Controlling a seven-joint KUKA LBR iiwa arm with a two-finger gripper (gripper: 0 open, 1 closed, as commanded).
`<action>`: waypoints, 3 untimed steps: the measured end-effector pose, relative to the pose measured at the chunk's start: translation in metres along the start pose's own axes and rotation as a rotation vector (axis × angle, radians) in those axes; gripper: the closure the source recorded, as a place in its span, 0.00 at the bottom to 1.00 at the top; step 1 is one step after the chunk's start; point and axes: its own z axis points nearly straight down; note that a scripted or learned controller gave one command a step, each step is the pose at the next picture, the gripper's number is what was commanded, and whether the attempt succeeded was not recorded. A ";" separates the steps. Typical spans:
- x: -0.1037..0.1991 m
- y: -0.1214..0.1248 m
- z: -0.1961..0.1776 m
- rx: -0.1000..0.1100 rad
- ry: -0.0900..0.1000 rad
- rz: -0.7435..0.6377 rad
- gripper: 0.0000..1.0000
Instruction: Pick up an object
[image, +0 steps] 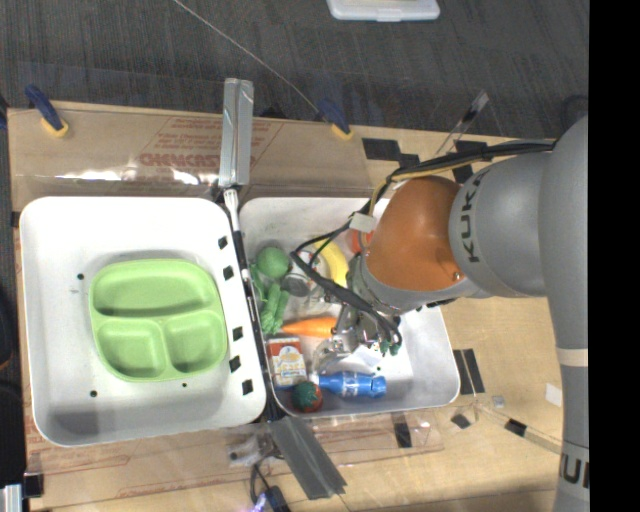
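Observation:
The right bin (436, 372) holds several small objects: a green leafy toy (269, 268), a yellow banana-like piece (334, 264), an orange carrot (309, 327), a small red-and-white packet (286, 360), a red and green round toy (307, 397) and a blue bottle (352, 385). My gripper (358, 343) hangs low in this bin, just above the blue bottle and right of the carrot. The orange wrist band and grey arm cover the bin's right half. I see nothing held between the fingers.
The left bin (50, 300) carries a green divided tray (157, 318). A metal divider post (236, 130) rises between the bins. Cardboard lines the bench, with blue clamps (48, 110) at the back edge.

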 end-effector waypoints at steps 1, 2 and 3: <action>0.002 0.016 -0.003 0.019 -0.007 0.045 0.00; 0.000 0.020 -0.013 0.015 -0.010 0.039 1.00; 0.001 0.021 -0.013 0.014 -0.009 0.038 0.00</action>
